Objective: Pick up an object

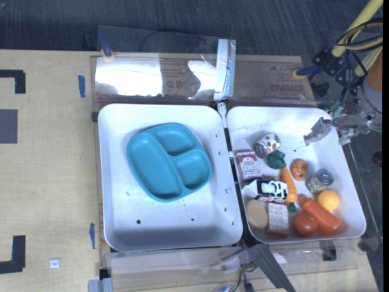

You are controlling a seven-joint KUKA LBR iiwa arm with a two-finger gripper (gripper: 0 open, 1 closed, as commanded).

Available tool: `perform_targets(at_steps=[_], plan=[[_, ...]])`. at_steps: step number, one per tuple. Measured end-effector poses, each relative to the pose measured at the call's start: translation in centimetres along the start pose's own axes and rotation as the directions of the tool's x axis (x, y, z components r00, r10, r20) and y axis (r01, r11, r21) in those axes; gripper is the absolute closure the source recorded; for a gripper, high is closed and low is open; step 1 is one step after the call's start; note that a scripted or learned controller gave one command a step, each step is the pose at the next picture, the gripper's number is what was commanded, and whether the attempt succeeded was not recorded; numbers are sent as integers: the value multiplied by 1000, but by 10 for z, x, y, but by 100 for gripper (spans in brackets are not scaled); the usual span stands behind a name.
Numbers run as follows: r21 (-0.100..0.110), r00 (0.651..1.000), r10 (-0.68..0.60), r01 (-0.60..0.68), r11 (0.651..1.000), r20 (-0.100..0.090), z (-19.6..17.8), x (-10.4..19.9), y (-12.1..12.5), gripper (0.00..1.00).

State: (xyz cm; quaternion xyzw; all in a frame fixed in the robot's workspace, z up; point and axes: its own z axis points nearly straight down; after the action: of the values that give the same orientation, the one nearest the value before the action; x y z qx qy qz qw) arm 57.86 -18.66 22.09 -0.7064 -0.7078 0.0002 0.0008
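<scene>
1. Wooden worktop fills the left of the frame and carries two shallow white bins side by side.
2. Left bin, at frame centre, holds a blue divided plate lying flat and tilted a little.
3. Right bin, at the right of the frame, holds every candidate for picking, crowded toward its lower half: a red-and-white packet, a round patterned ball with a green piece just beside it, a black-and-white toy, an orange carrot, a small doughnut, a yellow ball and a red pepper-like shape.
4. Arm reaches in from the right; its gripper hovers over the bare upper right part of that bin, well apart from the pile, carrying nothing. Whether the jaws are wide or narrow I cannot tell.
5. Judging by this, the approach step is in hand. The next move calls for travelling toward the lower left, choosing a piece with free space around it, such as the ball, then descending.
</scene>
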Motion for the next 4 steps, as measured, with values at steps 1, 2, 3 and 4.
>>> perform_targets(at_steps=[1, 2, 3, 4], plan=[[-13, 972, -233, 233, 972, 8, 103, 36, -40, 0], [-14, 983, -186, 186, 982, 9, 130, 49, -23, 0], [-23, 983, -184, 184, 983, 16, 118, 46, -20, 100], [-13, 968, -250, 250, 968, 4, -5, 109, -4, 100]])
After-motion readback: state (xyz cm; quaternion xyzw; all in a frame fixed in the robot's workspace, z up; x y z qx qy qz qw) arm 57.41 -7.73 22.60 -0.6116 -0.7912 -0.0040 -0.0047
